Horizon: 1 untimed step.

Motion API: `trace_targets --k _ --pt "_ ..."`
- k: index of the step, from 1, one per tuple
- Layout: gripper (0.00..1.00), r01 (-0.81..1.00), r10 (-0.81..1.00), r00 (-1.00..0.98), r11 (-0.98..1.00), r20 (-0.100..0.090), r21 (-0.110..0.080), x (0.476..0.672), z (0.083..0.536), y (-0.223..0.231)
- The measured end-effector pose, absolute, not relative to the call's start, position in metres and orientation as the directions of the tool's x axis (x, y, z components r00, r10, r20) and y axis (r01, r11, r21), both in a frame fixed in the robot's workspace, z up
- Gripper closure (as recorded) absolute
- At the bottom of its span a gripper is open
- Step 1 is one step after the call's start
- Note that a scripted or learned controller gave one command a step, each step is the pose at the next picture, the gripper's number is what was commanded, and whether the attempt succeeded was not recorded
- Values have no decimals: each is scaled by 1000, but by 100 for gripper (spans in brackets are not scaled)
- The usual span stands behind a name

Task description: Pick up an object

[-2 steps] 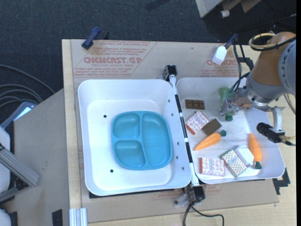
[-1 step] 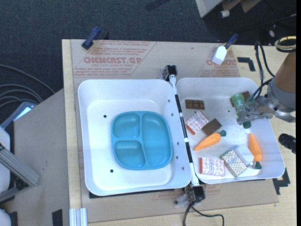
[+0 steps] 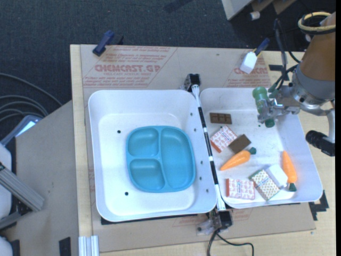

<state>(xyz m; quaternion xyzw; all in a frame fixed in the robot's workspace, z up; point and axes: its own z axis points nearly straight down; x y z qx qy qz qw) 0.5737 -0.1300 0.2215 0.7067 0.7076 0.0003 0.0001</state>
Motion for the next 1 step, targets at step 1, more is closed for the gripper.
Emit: trace_targets --k 1 --pt "100 1000 1000 -1 1 2 -3 574 214 -44"
